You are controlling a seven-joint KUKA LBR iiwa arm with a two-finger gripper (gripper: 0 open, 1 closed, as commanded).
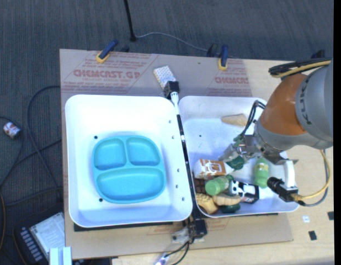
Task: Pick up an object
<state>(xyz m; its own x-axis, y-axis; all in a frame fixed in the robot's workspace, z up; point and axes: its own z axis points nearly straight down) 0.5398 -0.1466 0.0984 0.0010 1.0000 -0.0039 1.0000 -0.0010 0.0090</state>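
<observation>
My gripper [238, 152] is low in the right bin [209, 115], over a pile of small objects near its front. Just below it lies a dark green piece [235, 162], touching or nearly touching the gripper. Around it are a brown and white packet [211, 167], a green cylinder [217, 186], a light green bottle [261, 173], a black and white item [242, 189] and tan pieces [216, 203]. A tan wedge [234, 119] lies apart near the bin's back.
The left bin [82, 115] holds a blue divided tray [128, 167]. The arm's orange band [283, 109] and grey body overhang the right bin's right side. A yellow cable [316, 195] loops at the right. Clamps sit at the board's back edge.
</observation>
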